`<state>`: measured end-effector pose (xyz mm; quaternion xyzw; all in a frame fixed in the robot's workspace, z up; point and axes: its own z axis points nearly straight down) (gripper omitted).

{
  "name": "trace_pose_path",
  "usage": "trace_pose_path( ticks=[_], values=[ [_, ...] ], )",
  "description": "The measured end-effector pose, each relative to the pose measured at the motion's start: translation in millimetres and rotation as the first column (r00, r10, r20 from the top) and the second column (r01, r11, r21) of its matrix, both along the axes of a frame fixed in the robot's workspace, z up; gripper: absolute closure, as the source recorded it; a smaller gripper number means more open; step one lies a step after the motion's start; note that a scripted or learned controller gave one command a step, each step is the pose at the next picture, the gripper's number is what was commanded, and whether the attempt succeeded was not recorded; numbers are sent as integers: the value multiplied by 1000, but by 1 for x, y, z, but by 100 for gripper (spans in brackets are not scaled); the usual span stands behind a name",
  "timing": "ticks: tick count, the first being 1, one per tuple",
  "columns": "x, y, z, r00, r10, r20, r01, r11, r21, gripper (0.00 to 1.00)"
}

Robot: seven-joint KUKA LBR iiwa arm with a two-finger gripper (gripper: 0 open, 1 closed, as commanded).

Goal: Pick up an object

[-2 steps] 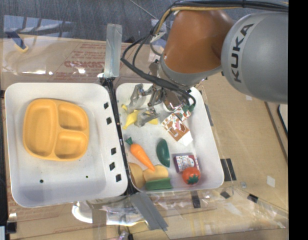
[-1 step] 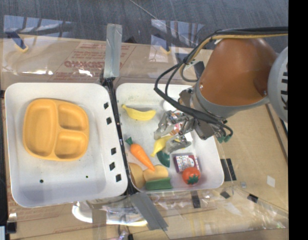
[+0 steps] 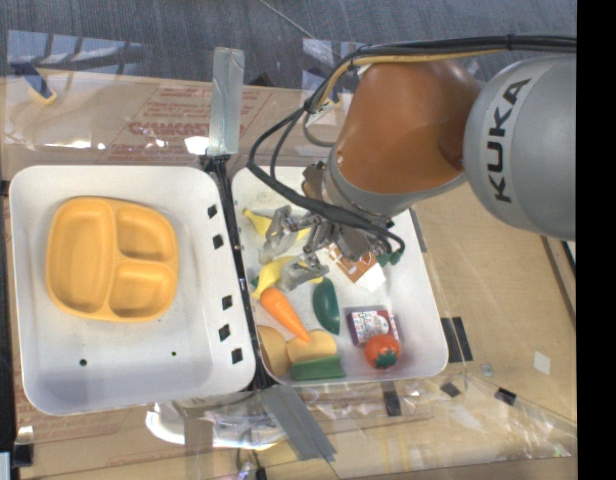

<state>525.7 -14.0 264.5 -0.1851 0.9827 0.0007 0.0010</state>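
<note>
**End effector low in the right bin, nothing gripped yet**

Camera view: The arm (image 3: 458, 118) reaches in from the right, and its end effector (image 3: 296, 253) hangs low over the upper part of the right bin (image 3: 428, 313). Its metal fingers (image 3: 280, 226) point toward the bin's left wall, and I cannot tell whether they are spread or closed; nothing shows between them. A yellow piece (image 3: 271, 271) lies right at the fingertips, partly under them. Just below the end effector is a carrot (image 3: 282, 310), with a green pepper (image 3: 327, 306) beside it. Further below sit a yellow-and-green block (image 3: 314, 358), a small packet (image 3: 369, 324) and a tomato (image 3: 382, 352). Well to the left of the end effector, in the left bin (image 3: 48, 378), rests a yellow tray (image 3: 110, 259).

Judged from this, the step in hand is the reach toward a pick, likely the yellow piece or the carrot. The next move calls for settling the fingers around one object, closing, then lifting straight up clear of its neighbours.

The wrist and cables cover the bin's upper middle, so anything beneath them is hidden. A brown-and-white item (image 3: 356, 265) under the wrist is hard to identify, and the fingertips blur against the clutter. The counter (image 3: 508, 298) lies beyond the bin.
</note>
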Motion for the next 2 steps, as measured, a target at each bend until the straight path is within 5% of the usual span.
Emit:
trace_pose_path(
  ticks=[1, 2],
  values=[
    [29, 86, -76, 1000, -10, -7, 10, 1000, -1, 100],
    [-14, -17, 52, 993, 117, 11, -117, 993, -7, 100]
  ],
)
